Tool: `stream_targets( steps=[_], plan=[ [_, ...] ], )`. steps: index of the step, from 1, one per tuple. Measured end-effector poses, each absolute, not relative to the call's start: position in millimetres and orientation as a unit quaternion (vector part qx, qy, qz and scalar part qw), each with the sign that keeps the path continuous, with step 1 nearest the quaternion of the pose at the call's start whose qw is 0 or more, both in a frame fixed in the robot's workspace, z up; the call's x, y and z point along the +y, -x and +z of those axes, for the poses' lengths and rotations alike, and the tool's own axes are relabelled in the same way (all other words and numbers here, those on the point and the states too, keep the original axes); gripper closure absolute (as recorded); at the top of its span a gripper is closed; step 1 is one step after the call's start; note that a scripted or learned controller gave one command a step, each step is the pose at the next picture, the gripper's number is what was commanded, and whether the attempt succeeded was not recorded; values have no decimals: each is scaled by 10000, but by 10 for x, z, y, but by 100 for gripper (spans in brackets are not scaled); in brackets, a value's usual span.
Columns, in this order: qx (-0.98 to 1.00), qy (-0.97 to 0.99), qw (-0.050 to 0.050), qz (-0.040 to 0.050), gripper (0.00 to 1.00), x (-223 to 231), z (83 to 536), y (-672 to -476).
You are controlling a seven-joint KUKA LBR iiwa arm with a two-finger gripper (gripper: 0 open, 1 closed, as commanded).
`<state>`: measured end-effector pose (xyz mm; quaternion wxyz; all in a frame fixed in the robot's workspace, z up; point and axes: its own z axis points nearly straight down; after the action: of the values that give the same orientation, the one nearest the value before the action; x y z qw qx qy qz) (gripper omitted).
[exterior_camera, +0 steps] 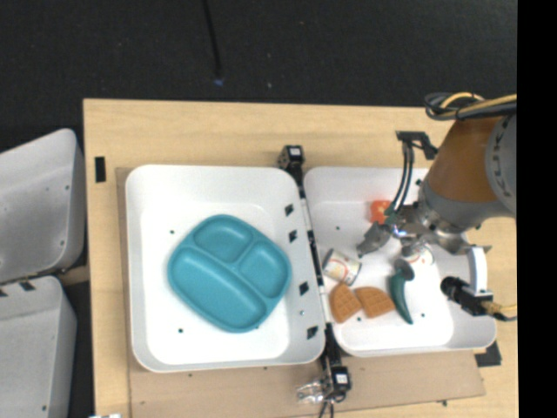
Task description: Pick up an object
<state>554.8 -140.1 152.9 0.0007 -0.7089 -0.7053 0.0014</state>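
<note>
gripper (393, 238) low in the right bin (348, 194) at frame right — finger state i cannot tell — just above a teal object (403, 292); teal tray (228, 273) left

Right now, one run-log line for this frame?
arm: over right white bin | pincer: grip unclear | nearby: teal curved toy, small orange object | left white bin: teal divided plastic tray

A light wooden desk (104, 138) carried two shallow white bins side by side. The left bin (144, 320) held a teal divided tray (228, 273), lying flat near its middle. Beyond the desk's left edge stood pale grey panels (35, 207) against dark floor (261, 33).
</note>
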Motion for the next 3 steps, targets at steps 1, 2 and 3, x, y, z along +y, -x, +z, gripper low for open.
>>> stream_targets(
  steps=[1, 2, 3],
  plan=[
    [-7031, 7111, -23, -7, 100, -1417, 1665, -5565],
    [-7081, 7061, -37, -21, 100, -1363, 2285, -5609],
    [-7079, 7063, -37, -16, 100, -1457, 2898, -5623]
  ],
)
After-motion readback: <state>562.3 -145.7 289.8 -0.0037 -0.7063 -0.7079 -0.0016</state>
